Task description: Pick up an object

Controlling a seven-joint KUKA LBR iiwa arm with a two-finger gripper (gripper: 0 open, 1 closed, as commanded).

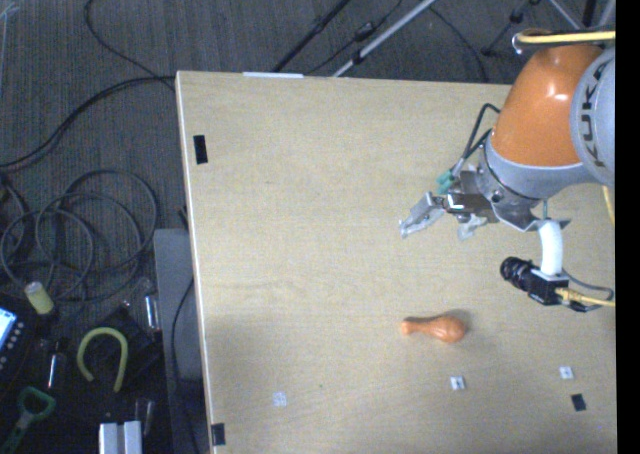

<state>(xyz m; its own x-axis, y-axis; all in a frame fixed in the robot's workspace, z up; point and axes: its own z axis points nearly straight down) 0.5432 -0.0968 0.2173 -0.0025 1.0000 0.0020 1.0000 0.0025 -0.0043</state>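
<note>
Hovering with my gripper (440,220) fingers apart and empty, I judge the orange pear-shaped toy (436,328) at six o'clock light, smooth, best grasped across its bulb.

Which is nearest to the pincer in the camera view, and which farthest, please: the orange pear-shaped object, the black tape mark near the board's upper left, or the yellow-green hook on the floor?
From the pincer:
1. Orange pear-shaped object, just below it on the board.
2. Black tape mark, across the board toward its upper-left corner.
3. Yellow-green hook, off the board, on the floor at lower left.
</note>
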